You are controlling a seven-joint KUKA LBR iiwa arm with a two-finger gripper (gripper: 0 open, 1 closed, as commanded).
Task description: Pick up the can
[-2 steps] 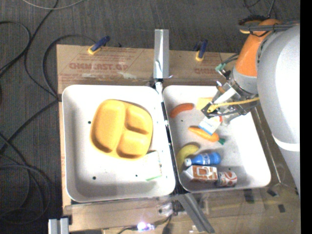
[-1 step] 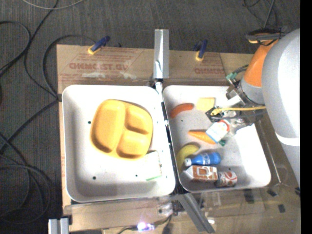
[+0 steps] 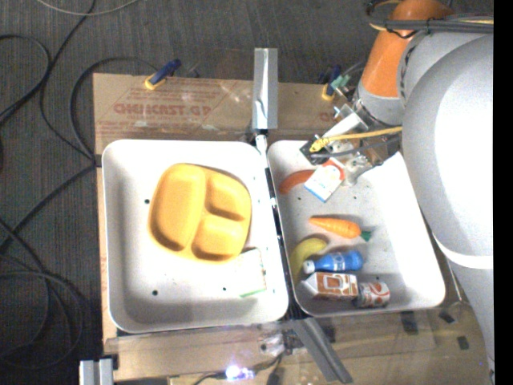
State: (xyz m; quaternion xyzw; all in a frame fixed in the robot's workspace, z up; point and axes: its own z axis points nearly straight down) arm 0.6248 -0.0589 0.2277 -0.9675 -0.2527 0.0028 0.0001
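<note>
The bulky grey arm with its orange band (image 3: 393,46) fills the right of the camera view and reaches in over the far end of the right-hand shallow white bin (image 3: 417,239), its size hiding much of that bin's far right corner. Beneath it all lies the brown cardboard-covered surface (image 3: 184,107), on which the two bins sit side by side so that things can be carried from one to the other. The left-hand white bin (image 3: 128,295) holds a large yellow moulded plastic tray with compartments (image 3: 202,212), lying a little tilted, and a flat white card with a green edge (image 3: 252,275) near its right wall. At the arm's end, the gripper (image 3: 346,152) hangs low over the far part of the right bin, just above a small white carton with red and blue print (image 3: 323,183) and beside a curved orange-red piece (image 3: 292,180); whether its fingers are open or closed I cannot tell, since the wrist hardware covers them. Nearer the middle lies an orange toy carrot with a green tip (image 3: 338,227). At the near end a yellow banana-like piece (image 3: 307,253), a blue and white plastic bottle (image 3: 337,262) and a brown and white printed carton (image 3: 331,285) are crowded together. The task's thing, the small red and white can (image 3: 374,294), lies on its side at the bin's near edge, touching that carton and well apart from the gripper. In my judgement the grasp has not begun, and the tight neighbours leave little room.
</note>
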